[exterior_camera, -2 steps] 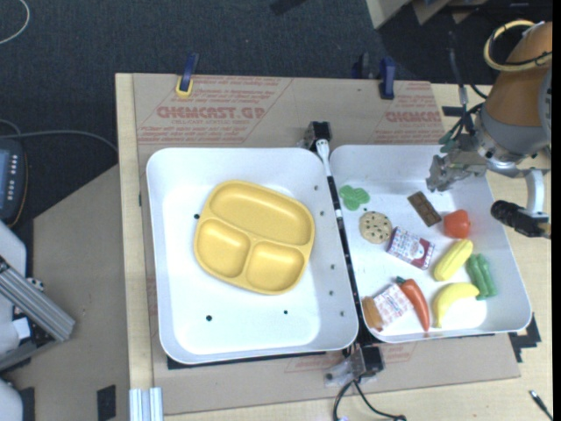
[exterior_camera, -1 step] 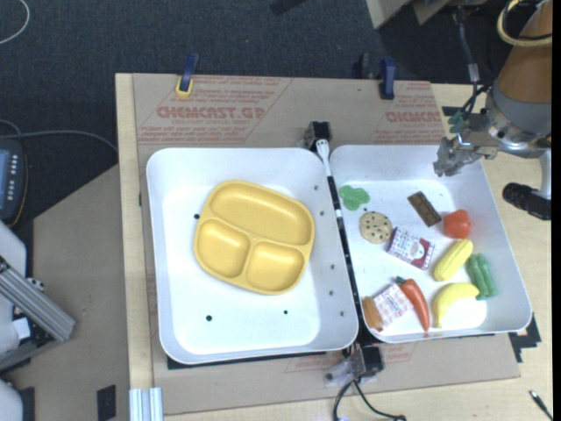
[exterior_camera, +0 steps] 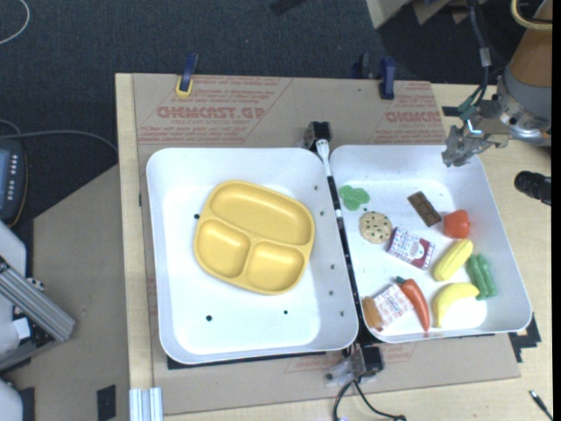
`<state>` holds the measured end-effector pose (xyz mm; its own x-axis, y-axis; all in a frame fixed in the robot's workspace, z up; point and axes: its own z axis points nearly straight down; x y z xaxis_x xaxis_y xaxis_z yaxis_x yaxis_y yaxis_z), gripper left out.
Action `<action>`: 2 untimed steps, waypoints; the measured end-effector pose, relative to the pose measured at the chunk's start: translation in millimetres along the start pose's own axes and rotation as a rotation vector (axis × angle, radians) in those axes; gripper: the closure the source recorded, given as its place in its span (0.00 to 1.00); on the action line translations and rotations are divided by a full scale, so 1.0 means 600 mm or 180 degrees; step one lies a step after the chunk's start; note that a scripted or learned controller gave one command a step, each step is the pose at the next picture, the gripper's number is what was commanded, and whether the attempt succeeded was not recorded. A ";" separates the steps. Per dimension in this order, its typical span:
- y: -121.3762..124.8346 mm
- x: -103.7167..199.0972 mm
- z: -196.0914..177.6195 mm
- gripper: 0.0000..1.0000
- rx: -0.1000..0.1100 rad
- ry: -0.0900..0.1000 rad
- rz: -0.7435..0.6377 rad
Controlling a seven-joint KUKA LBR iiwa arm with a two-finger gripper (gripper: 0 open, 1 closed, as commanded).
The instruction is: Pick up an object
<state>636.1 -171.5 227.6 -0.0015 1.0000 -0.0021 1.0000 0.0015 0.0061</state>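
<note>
The right bin [exterior_camera: 504, 235] holds several toy foods: a green leaf piece [exterior_camera: 354, 197], a chocolate-chip cookie [exterior_camera: 375, 227], a brown chocolate bar [exterior_camera: 424, 208], a red tomato [exterior_camera: 457, 224], a red-and-white wrapped snack [exterior_camera: 409, 246], two yellow bananas [exterior_camera: 452, 260] [exterior_camera: 455, 296], a green pepper [exterior_camera: 480, 275], a red chili [exterior_camera: 415, 302] and a packaged pastry [exterior_camera: 387, 308]. My gripper [exterior_camera: 459, 151] hangs above the bin's far right corner, apart from every item, with nothing seen held in it.
The left bin [exterior_camera: 175, 235] carries a yellow three-compartment tray [exterior_camera: 254, 236]. Both bins rest on a cardboard sheet [exterior_camera: 263, 103] held by a yellow clamp [exterior_camera: 185, 83] and a blue clamp [exterior_camera: 386, 77]. Black clips sit between the bins at top and bottom.
</note>
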 end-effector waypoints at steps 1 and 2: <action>-0.018 0.071 -0.002 1.00 0.0024 0.0011 -0.0008; -0.055 0.140 0.011 1.00 0.0028 0.0010 -0.0002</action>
<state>603.1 -87.9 220.4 -0.0021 1.0000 0.0009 1.0000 0.0021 -0.0027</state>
